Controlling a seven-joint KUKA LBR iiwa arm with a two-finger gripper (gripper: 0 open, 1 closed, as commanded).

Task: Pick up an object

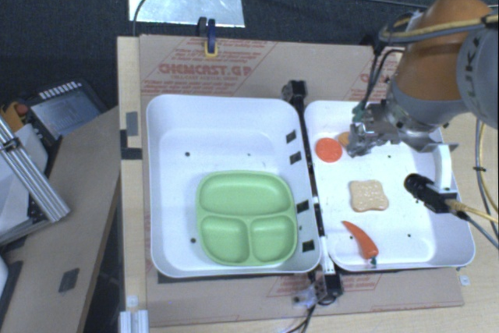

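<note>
Two shallow white bins are seen side by side on the desk (93, 168). The left bin (168, 168) carries a green divided tray (245, 216). The right bin (437, 246) holds the pickable things: an orange-red disc (328, 150) near the dividing edge, a pale toast-like piece (367, 196) towards the middle, and a red-orange chilli-shaped piece (361, 239) nearer the front. The gripper (361, 138) is positioned low over the back of the right bin, just beside the disc, presumably so that a nearby object can be reached. Whether the jaws are apart or together cannot be told, and nothing is seen between them.
</note>
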